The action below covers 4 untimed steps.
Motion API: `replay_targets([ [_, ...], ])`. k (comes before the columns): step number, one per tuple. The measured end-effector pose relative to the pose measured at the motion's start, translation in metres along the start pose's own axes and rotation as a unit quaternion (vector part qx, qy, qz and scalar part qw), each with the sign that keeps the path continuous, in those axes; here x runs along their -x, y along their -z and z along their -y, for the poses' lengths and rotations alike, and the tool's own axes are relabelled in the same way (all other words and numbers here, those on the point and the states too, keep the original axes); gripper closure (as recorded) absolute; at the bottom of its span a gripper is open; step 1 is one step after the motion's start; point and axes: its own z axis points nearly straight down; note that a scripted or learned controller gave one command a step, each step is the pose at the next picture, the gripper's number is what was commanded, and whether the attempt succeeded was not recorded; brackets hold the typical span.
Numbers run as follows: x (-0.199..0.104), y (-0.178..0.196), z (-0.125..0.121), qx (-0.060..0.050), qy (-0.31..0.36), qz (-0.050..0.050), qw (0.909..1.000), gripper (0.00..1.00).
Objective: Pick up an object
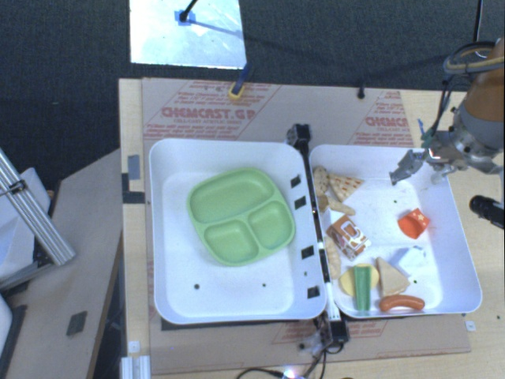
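My gripper (419, 175) hangs over the far right part of the right bin (461, 235), its two grey fingers spread and nothing between them. Below it in the bin lies a small orange-red piece (413, 223), a little nearer the front. A brown and white packet (348, 237) lies mid-left. At the front are a green stick (361, 287), a tan wedge (390, 275) and a red sausage (402, 303). A toast-coloured triangle (346, 185) lies at the back left of the bin.
The left bin (170, 180) holds a green divided plate (241, 215). A black clip strip (310, 212) runs along the seam between the bins. A pale blue-white scrap (411, 254) lies near the orange piece. Cables hang at the right behind the arm.
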Motion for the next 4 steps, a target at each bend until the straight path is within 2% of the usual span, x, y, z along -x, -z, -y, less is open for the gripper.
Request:
replay_targets([
  [1,0.000,0.008,-0.003,0.006,0.001,0.001,1.0000,0.00],
  [3,-0.008,-0.103,0.005,0.004,0.000,0.001,1.0000,0.00],
  [4,-0.009,-0.126,0.004,0.005,0.000,0.001,1.0000,0.00],
])
